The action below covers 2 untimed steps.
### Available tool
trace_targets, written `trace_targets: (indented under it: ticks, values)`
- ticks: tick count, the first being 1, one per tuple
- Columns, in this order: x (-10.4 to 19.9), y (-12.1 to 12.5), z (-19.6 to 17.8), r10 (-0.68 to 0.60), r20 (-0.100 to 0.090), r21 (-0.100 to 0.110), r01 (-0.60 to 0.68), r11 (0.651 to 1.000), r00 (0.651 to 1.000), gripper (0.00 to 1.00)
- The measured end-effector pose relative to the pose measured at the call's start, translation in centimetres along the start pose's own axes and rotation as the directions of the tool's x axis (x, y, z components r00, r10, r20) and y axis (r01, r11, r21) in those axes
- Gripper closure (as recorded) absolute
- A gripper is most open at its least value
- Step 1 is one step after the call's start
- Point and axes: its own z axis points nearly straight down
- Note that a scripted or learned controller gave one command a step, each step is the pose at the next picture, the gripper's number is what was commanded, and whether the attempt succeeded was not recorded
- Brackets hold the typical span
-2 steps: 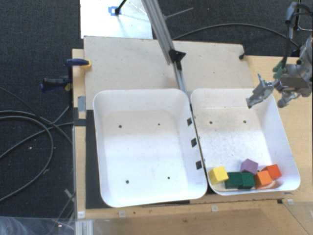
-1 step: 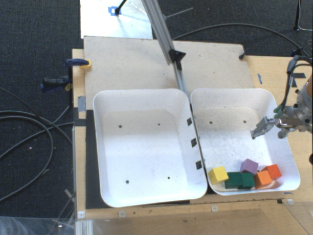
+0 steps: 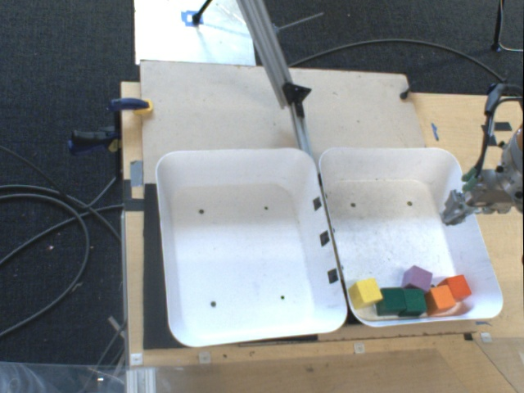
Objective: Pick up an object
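Several small blocks lie clustered in the near right corner of the right bin (image 3: 385, 219): a yellow block (image 3: 365, 291), a dark green block (image 3: 401, 301), a purple block (image 3: 417, 277), an orange block (image 3: 440, 298) and a red-orange block (image 3: 458, 286). My gripper (image 3: 455, 208) hovers at the right rim of that bin, well behind the blocks and apart from them. I see nothing held in it.
The left bin (image 3: 237, 244) sits beside the right one on a tan bench (image 3: 213, 105). A slanted metal pole (image 3: 270, 47) crosses from the top down to the seam between the bins. A blue and yellow clamp (image 3: 131, 105) grips the bench's left edge.
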Motion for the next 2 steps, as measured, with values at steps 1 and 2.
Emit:
trace_targets:
  ticks: [1,2]
  values:
    - [4.7,-0.7,-7.3,-0.006,-0.001,-0.006,0.006,1.0,1.0,1.0]
    - [8.7,-0.8,-23.1,-0.003,-0.001,-0.006,0.003,1.0,1.0,1.0]
